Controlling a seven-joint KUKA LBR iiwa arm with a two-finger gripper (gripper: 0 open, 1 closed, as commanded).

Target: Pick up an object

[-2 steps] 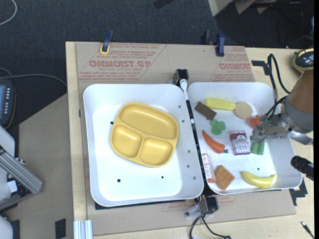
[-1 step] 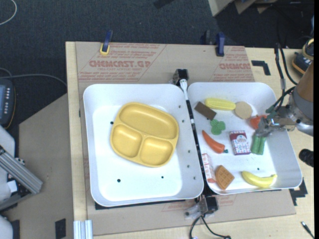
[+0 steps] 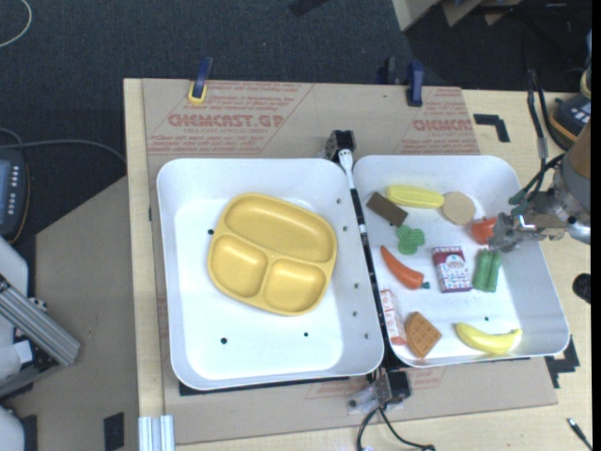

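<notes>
The right bin holds several toy foods. At its right side a small red piece lies just left of my gripper, which hangs low over the bin by that piece. Just below it stands a green piece. Left of that are a red and white carton, an orange-red pepper and a green broccoli. A yellow corn, a tan disc and a brown bar lie at the back. A banana and a waffle sit near the front.
The left bin carries a yellow divided plate. A red and white packet lies against the divider between the bins. Clamps grip the board's far edge. Cables run down at the right beside the arm.
</notes>
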